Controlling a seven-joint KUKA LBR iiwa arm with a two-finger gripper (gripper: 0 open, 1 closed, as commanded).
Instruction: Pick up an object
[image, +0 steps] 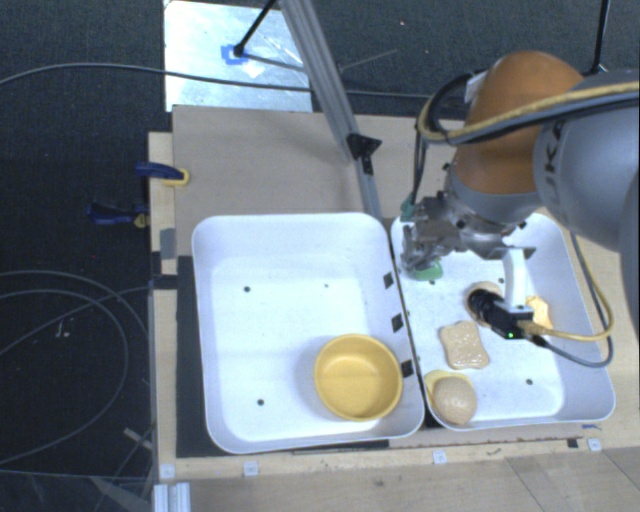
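My gripper (421, 252) hangs over the far left corner of the right bin (580, 400), close to the wall between the bins. A small green thing (430, 270) peeks out just under it; whether it is held I cannot make out. A beige bread-like slice (465, 345) lies flat in the middle of the right bin. A round beige lump in a small yellow cup (452, 398) sits in that bin's near left corner. In the left bin (260, 270), a yellow bowl (358, 375) stands upright near the front right corner.
The arm's grey body and orange band (520, 110) cover the far part of the right bin. A grey pole (335, 95) slants across the bench behind the bins. A blue clamp (125, 212) is fixed at the bench's left edge.
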